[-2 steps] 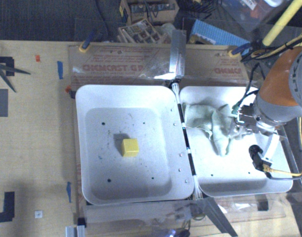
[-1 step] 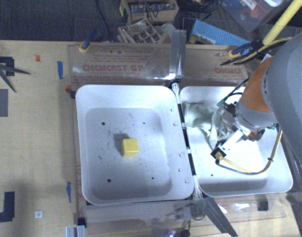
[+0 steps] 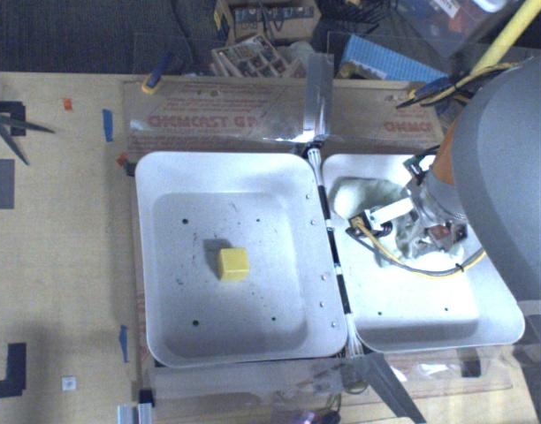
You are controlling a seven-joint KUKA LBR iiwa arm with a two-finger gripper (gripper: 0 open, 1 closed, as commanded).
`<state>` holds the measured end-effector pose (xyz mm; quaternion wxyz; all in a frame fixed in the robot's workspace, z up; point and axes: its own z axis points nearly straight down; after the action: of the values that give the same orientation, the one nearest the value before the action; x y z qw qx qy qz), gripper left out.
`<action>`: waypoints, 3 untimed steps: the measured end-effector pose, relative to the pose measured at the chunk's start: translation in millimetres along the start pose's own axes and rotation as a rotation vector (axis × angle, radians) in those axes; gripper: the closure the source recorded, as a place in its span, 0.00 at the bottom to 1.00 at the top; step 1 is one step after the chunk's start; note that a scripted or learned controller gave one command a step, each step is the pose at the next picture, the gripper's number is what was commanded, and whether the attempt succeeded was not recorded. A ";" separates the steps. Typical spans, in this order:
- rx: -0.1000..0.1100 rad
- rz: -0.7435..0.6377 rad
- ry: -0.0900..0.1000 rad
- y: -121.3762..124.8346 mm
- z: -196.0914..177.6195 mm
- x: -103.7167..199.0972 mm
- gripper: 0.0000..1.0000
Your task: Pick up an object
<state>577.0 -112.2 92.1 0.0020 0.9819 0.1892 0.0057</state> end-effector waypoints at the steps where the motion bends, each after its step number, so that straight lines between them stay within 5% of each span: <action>1: 0.008 -0.062 -0.012 65.3 -55.9 23.3 1.00; 3: 0.011 -0.077 -0.017 59.7 -75.3 27.3 1.00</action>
<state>623.6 -157.3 168.0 -0.0016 0.9740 0.2266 -0.0037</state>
